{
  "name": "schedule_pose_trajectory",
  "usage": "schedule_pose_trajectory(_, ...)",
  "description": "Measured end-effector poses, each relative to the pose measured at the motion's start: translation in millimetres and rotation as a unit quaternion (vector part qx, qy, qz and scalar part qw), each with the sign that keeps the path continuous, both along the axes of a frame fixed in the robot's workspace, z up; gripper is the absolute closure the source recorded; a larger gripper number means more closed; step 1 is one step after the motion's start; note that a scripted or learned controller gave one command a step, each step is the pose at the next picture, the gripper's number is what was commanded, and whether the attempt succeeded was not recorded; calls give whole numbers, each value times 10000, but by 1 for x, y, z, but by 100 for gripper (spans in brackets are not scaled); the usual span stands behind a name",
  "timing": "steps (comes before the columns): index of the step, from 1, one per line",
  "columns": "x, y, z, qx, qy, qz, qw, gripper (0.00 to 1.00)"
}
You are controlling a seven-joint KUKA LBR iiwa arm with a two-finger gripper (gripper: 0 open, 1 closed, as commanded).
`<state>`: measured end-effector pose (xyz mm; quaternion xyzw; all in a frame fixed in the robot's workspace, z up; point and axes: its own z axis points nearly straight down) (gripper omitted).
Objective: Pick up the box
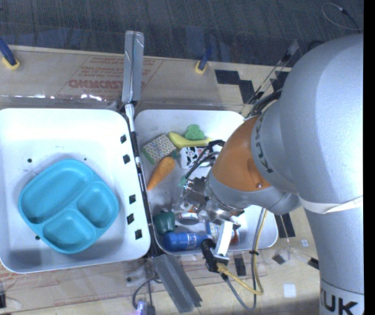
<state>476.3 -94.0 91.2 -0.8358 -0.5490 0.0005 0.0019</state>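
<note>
Cardboard-lined table (56,77) carries two white bins. Nearest, the tool (197,209) hangs low in the right bin (226,118), wrist bent down for a top grasp; its state cannot be told. A blue bottle (180,241) lies just below it. Further: carrot (160,172), banana (186,140), and a patterned box (192,156), partly hidden by the wrist. Left bin (16,126) holds a blue tray (69,205).

Even overhead light, bright white bins (3,176), soft shadows, dim surroundings, slightly grainy, arm (318,130) softly blurred
</note>
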Motion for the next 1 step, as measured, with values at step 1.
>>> schedule_pose_trajectory(1,0,103,100,-6,12,-1968,9804,100)
